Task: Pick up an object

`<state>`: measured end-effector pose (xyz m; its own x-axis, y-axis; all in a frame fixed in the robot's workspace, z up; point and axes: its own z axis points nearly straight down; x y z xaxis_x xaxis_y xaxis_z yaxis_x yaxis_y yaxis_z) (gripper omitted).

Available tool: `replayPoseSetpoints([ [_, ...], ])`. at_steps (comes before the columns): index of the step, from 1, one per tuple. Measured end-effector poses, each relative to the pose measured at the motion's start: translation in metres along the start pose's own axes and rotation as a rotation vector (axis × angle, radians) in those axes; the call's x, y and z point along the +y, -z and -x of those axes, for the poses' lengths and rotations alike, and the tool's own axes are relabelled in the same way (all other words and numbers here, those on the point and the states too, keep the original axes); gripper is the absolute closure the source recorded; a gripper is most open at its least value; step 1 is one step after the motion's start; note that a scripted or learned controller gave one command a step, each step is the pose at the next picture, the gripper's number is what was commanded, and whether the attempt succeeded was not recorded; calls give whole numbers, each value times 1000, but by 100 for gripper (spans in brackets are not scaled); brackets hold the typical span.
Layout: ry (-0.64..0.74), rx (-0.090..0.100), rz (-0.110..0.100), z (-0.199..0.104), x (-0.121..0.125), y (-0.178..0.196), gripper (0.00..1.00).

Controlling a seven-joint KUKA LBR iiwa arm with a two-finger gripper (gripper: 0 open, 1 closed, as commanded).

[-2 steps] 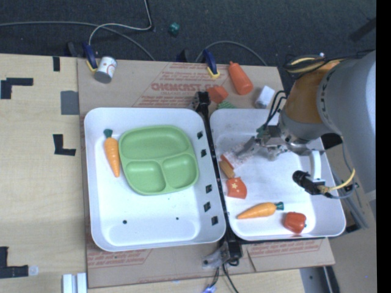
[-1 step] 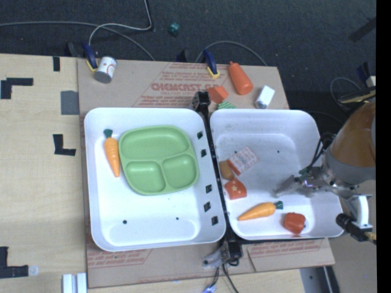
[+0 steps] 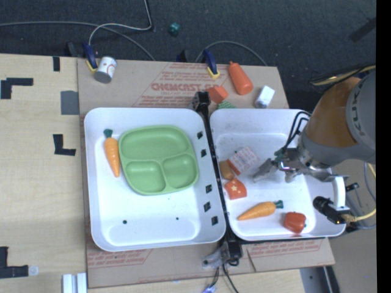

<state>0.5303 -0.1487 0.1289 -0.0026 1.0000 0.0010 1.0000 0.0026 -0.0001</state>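
Camera view | fingers (image 3: 264, 171) state unclear | near packet (image 3: 245, 158), above carrot (image 3: 259, 210), tomato (image 3: 294, 222)

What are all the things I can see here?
bins: 2, white, side by side on the bench
plate: 1, green, left bin
carrots: 2, orange, one left bin, one right bin
red toys: 2, right bin near edge
packet: 1, pinkish, right bin
orange bottle: 1, behind the bins
white cube: 1, behind the right bin
small can: 1, white, behind the left bin
arm: 1, grey and orange, right
gripper: 1, over right bin
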Motion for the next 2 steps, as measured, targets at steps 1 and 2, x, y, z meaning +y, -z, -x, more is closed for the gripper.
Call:
replayPoseSetpoints([
  [1, -3, -1, 2, 25, -46, -43, 0],
  [2, 0, -2, 7, -39, 11, -42, 0],
])
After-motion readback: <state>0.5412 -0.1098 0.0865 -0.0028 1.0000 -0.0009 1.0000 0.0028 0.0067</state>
